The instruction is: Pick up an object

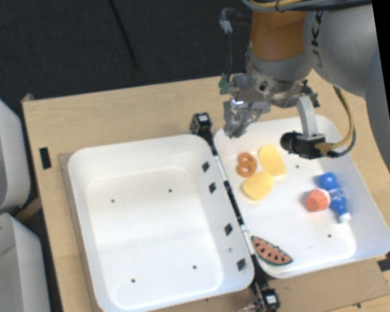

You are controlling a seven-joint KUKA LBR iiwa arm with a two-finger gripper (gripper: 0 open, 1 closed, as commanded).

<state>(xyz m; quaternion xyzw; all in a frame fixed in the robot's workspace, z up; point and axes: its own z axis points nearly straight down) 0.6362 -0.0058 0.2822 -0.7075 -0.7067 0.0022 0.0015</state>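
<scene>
The gripper (pixel 238 124) hangs over the right bin (pixel 362 235); its grip cannot be told. Just below sit a small orange ring (pixel 246 164), two yellow pieces (pixel 264 174), and a watermelon slice (pixel 272 250)

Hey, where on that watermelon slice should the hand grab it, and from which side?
Probably from straight above, across the short width at the middle of the watermelon slice. It lies flat and long in the right bin, its left end close against the wall, so closing across the narrow way at mid-length keeps one finger off that wall.
</scene>
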